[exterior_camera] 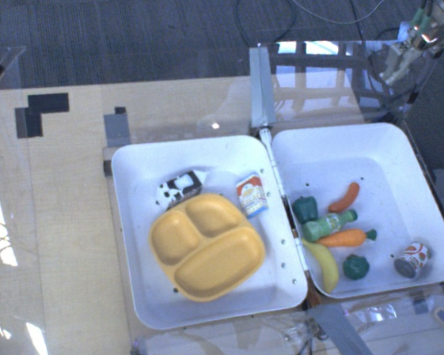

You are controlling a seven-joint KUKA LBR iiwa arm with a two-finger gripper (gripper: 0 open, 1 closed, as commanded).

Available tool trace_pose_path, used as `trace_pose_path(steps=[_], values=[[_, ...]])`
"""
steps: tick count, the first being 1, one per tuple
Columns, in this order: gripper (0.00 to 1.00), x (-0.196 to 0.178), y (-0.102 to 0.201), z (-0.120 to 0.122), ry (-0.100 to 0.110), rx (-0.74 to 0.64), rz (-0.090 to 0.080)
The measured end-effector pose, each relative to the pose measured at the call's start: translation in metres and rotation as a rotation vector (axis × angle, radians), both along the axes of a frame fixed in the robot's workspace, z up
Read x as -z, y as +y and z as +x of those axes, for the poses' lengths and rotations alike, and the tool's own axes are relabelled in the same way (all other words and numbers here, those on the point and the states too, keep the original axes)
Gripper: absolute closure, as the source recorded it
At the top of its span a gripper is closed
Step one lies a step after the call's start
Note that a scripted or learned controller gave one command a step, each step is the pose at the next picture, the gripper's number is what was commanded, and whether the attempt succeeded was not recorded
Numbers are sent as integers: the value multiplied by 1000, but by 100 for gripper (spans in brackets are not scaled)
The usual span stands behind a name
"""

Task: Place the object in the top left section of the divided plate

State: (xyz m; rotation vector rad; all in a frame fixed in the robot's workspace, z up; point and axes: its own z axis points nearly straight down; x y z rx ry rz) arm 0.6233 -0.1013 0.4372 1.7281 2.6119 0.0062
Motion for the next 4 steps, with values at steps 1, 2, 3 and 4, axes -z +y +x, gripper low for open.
trace_pose_path(steps=[1,2,3,4], values=[[100,1,-81,44,2,-97,-2],[100,207,-103,47,5,-9,0],[100,48,-103,28,-1,115,0],[100,143,-103,20,3,-108,-1]])
